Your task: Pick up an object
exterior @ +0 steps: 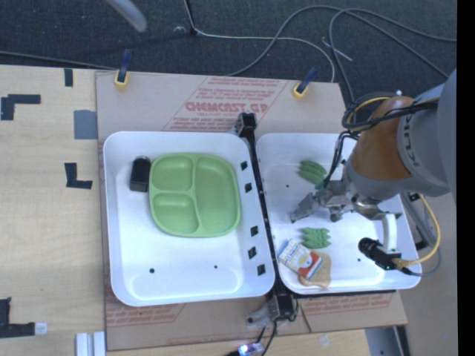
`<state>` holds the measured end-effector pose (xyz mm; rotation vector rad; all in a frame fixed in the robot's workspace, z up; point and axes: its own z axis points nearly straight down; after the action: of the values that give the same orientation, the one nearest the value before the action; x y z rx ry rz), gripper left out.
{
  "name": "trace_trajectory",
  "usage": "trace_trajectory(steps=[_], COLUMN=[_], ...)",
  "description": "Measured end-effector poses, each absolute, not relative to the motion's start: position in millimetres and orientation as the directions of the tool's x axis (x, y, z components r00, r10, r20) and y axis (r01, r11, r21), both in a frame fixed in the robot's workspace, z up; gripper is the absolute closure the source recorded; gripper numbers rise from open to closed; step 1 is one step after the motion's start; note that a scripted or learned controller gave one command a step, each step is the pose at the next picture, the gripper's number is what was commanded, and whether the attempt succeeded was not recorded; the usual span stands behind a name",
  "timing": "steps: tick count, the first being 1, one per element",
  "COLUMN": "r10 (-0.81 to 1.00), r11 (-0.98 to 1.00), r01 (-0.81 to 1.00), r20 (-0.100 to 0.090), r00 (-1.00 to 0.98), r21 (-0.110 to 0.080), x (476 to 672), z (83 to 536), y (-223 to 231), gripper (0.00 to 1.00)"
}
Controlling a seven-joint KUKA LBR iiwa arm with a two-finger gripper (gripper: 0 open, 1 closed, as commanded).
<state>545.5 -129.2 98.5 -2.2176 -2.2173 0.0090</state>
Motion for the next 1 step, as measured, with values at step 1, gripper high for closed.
trace_trajectory(steps=[1], r10=[1.000], r11=[0.003], r01=[1.000], r20=[0.001], r00=[-0.003], r21=[-0.004], x=[547.1], z=[111.8], y=[-127.5], gripper=[1.00])
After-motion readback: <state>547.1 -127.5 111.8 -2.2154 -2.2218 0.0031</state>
